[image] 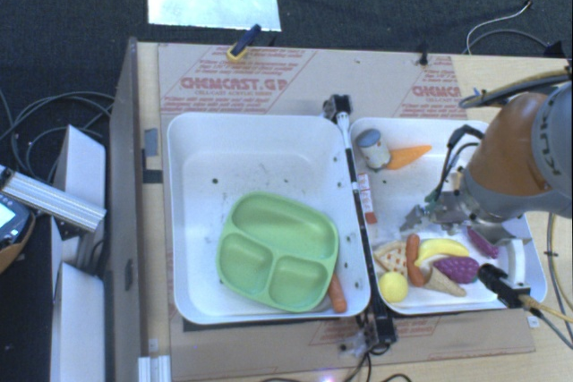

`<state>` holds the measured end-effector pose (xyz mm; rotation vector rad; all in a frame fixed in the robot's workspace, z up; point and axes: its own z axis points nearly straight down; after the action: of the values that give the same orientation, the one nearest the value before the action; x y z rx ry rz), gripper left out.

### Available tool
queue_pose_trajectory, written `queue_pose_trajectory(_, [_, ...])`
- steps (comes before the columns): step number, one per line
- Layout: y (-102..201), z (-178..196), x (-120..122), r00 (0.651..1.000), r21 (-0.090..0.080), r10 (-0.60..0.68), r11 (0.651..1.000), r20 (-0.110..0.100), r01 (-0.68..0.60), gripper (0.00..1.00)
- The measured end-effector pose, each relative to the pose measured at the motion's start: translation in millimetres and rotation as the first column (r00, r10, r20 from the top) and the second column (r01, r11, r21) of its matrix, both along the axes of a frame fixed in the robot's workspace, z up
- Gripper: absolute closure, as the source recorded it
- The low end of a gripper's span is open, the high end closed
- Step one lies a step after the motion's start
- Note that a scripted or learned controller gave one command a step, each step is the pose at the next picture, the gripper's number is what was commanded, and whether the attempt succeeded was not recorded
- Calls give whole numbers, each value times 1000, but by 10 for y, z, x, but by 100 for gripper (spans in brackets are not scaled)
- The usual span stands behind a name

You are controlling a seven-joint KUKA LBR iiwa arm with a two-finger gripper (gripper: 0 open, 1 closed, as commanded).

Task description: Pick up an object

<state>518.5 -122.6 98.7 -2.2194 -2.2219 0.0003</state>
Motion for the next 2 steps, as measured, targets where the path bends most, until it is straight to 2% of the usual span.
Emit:
queue_pose_trajectory(1, [304, 846, 796, 1000, -1, 3, 1000, 6, -3, 0])
queue_pose_trajectory(2, [-116, 1269, 1283, 1000, -2, 2, 1000, 6, -2, 0])
